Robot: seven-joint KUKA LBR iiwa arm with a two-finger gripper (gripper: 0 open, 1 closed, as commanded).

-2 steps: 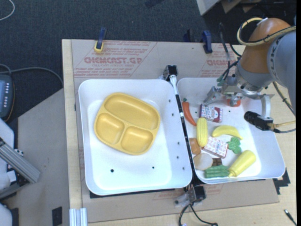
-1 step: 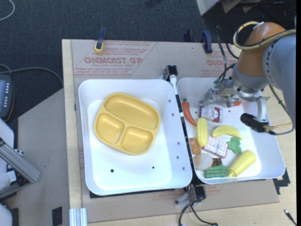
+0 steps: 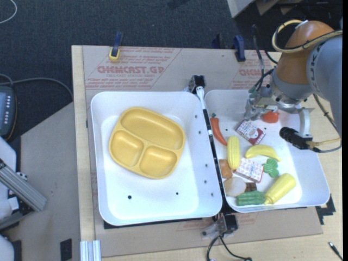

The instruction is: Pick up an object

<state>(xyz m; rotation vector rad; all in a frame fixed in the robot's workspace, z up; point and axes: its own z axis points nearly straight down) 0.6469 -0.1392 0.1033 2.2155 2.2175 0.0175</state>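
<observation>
Claw (image 3: pixel 260 109) was low over the far part of the right bin (image 3: pixel 318 185); whether it was apart or together could not be told. A small orange-red object (image 3: pixel 270 116) lay just beside it, toward the arm side. A red-and-white packet (image 3: pixel 249 130) sat just nearer the camera than the claw. Further toward the camera: banana (image 3: pixel 262 152), yellow corn (image 3: pixel 232 152), green piece (image 3: pixel 251 199). Well to the claw's left, in the left bin (image 3: pixel 103 162), sat a yellow divided plate (image 3: pixel 145 141).
</observation>
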